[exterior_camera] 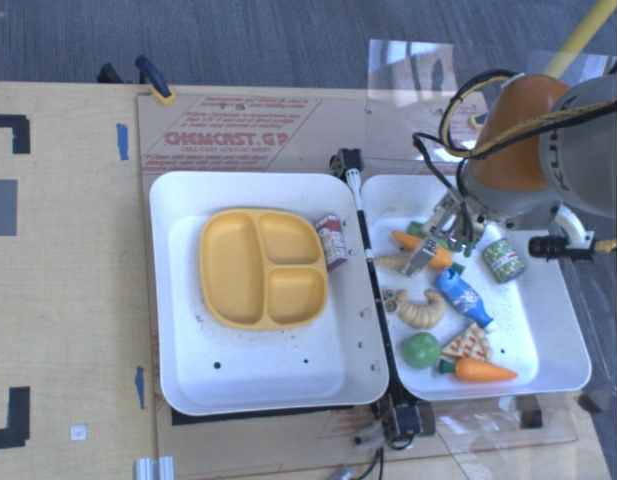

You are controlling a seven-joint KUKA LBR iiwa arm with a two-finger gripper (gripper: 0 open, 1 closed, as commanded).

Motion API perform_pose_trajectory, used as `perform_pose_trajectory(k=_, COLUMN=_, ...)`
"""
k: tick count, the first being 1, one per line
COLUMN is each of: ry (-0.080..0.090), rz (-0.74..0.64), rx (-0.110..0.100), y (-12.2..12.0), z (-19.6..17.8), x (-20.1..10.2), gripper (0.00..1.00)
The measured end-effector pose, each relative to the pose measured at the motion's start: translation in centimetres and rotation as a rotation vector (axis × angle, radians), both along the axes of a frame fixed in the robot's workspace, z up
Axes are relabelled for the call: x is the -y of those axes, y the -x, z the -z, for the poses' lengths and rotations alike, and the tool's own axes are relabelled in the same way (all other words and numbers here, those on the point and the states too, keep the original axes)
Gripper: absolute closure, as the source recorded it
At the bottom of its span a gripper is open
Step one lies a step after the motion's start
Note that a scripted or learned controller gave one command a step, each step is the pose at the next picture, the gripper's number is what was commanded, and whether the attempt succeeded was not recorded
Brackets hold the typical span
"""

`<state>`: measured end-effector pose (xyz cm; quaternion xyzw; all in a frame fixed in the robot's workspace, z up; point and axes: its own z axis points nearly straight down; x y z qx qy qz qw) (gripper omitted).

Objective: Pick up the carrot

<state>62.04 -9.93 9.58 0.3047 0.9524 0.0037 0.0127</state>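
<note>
Camera view: the slanted look down shows two shallow white bins side by side on the wooden surface (68,268), the left bin (178,368) in the middle of the frame and the right bin (558,358) at centre right.
Step in hand: closing in on a carrot; by my reading nothing is lifted yet.
Claw: the metal two-finger claw (425,254) hangs below the grey arm with its orange band (513,133), low over the upper part of the right bin. Its fingers (419,260) look slightly apart, tips down among the toys, and no item sits clearly between them.
Carrot, near: a small orange toy carrot with a green end (408,238) lies just beside the claw, partly hidden by it; whether they touch cannot be told.
Carrot, far: a larger orange plastic carrot (481,371) lies at the lower edge of the same bin, well apart from the claw.
Neighbours: a beige croissant-shaped toy (421,310), a blue plastic bottle (462,298), a green ball (421,349), a triangular pizza slice (468,345) and a green patterned can (503,260) crowd the bin.
Left bin: a yellow divided plastic tray (263,266) and a small dark red can (331,240).
Doing it well: centre the fingers across the carrot's narrow width, descend straight, and keep the tips clear of the bottle and croissant so only the carrot is pinched.
Risk: a glancing close would likely roll the carrot aside.
</note>
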Motion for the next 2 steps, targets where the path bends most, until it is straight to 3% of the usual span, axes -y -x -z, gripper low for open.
perform_pose_trajectory(k=1, ry=0.004, rz=-0.003, rx=0.012, y=-0.4, z=-1.4, x=0.0, gripper=1.0)
perform_pose_trajectory(k=2, ry=0.002, rz=-0.187, rx=-0.014, y=4.0, z=-9.3, x=-5.4, gripper=1.0)
